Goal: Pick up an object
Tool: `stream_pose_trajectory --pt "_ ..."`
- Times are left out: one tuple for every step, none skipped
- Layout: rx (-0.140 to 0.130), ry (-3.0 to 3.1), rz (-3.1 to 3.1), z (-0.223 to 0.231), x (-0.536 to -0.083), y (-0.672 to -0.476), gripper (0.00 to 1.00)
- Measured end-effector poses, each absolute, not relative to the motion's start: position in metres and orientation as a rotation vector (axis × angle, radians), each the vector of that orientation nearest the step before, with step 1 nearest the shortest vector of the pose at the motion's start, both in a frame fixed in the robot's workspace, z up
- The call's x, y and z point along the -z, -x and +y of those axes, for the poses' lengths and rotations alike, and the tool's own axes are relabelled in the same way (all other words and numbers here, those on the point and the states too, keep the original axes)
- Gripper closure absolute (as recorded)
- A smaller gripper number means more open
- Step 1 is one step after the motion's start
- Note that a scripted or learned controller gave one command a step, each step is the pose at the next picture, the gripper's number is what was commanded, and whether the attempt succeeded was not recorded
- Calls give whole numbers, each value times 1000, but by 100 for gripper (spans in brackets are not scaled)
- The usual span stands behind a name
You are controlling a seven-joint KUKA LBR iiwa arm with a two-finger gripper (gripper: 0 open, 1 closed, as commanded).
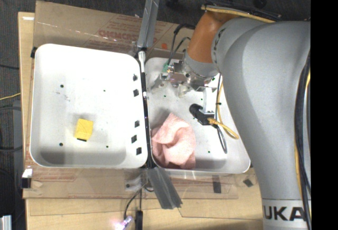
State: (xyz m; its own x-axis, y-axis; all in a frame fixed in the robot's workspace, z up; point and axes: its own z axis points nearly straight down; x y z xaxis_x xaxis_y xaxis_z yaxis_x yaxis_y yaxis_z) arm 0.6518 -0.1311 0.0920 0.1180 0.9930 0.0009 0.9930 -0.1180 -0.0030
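Observation:
A crumpled pink cloth (174,141) lies in the near left part of the right bin (237,163). A small yellow block (84,129) rests on the floor of the left bin (79,57), toward its near side. My gripper (168,79) is low over the far left corner of the right bin, beyond the cloth and apart from it. The grey arm with its orange band (203,38) comes in from the right and covers much of that bin.
A raised divider (141,107) with black clips separates the two bins. A grey bar (148,20) sticks out past the far rim between them. Cardboard (90,23) lies under the bins.

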Motion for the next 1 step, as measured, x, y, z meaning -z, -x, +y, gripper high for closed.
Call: stream_pose_trajectory --pt "-2 2173 -2268 -151 -104 -657 0"
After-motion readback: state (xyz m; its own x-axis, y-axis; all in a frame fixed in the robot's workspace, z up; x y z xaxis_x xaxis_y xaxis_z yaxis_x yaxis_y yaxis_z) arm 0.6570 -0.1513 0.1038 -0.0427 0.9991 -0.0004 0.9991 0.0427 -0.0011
